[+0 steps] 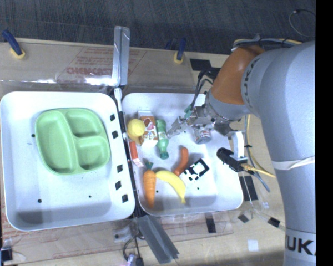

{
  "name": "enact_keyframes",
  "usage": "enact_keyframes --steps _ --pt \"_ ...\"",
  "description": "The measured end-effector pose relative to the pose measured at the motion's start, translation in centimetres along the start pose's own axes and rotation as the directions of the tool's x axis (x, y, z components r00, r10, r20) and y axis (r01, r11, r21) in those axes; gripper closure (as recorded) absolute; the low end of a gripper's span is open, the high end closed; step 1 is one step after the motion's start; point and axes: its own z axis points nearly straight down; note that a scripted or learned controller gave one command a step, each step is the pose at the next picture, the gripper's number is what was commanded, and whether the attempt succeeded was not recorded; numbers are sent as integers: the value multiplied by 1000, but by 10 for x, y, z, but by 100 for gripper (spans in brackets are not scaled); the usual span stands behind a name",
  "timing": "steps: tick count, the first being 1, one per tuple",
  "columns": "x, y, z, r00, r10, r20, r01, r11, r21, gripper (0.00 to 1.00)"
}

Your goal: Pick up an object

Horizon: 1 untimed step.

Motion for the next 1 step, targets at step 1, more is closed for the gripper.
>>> enact_keyframes --steps 1 --pt "28 -70 23 1000 -10 1 10 1000 3 0"
